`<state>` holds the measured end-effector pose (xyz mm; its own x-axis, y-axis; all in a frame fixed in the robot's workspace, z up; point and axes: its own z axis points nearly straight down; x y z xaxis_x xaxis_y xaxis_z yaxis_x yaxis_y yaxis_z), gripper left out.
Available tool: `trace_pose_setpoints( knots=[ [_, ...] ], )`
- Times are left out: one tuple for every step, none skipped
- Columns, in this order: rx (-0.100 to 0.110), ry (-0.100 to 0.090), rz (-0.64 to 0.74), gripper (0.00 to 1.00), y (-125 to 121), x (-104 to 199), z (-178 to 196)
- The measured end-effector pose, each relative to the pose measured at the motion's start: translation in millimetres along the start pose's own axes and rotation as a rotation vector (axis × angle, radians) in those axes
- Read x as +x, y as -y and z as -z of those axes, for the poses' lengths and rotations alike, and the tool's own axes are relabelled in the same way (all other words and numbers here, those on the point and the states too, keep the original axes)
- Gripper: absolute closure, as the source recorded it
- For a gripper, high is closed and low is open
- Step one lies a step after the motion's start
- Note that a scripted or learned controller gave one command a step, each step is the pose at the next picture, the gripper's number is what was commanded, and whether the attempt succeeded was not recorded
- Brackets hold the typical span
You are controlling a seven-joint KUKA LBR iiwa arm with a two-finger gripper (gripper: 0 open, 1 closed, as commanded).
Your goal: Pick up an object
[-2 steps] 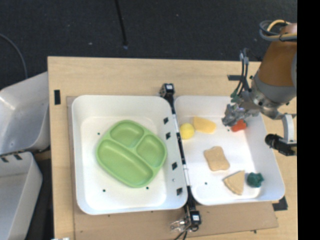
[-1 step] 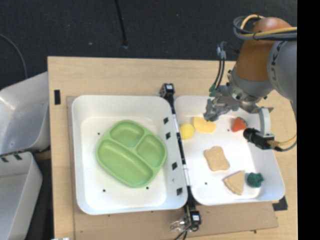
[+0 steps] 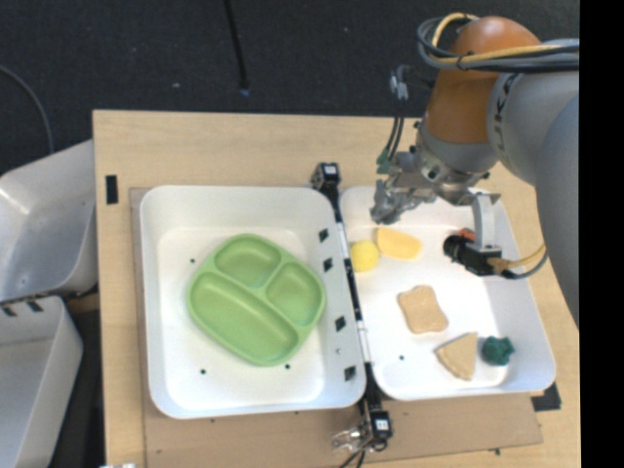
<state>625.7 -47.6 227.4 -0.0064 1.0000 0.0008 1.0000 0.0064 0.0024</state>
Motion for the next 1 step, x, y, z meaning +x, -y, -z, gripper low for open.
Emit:
trace_pose_setpoints(
  knots=[
    [0.0,-0.001,0.001,1.0,-8.3,52.2,12.6]
  ],
)
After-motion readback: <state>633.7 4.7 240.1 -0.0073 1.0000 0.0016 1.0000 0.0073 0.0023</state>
